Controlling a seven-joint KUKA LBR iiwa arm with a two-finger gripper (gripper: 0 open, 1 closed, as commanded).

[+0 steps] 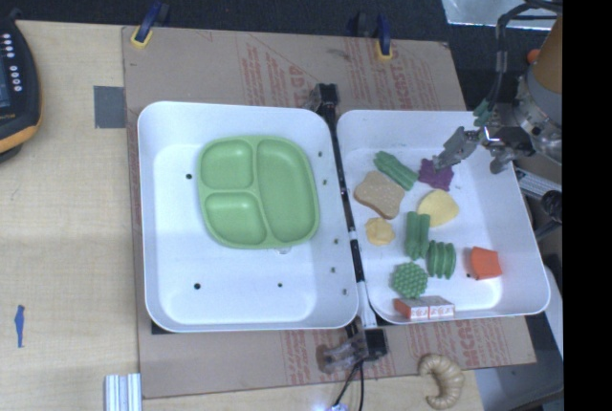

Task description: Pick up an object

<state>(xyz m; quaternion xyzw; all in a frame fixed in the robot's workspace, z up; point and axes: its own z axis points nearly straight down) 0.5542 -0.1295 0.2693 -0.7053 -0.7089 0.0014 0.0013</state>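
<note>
The right bin [512, 208] holds several toy foods: a purple piece [435, 174], a green pickle [394, 168], a slice of toast [379, 195], a yellow wedge [438, 206], a small yellow lump [380, 231], two green ridged pieces [417, 234] [441, 259], an orange-red block [485, 263], a green knobbly ball [409, 279] and a red-and-white box [424, 308]. My gripper [475, 155] hangs over the bin's far right part, open. Its left finger [452, 151] points down just above the purple piece. Nothing sits between the fingers.
The left bin [167, 208] holds a green divided plate [258, 191]. A tan croissant-like toy [442, 377] lies on the cardboard in front of the right bin. A black and orange pendant [14, 79] rests at the bench's far left.
</note>
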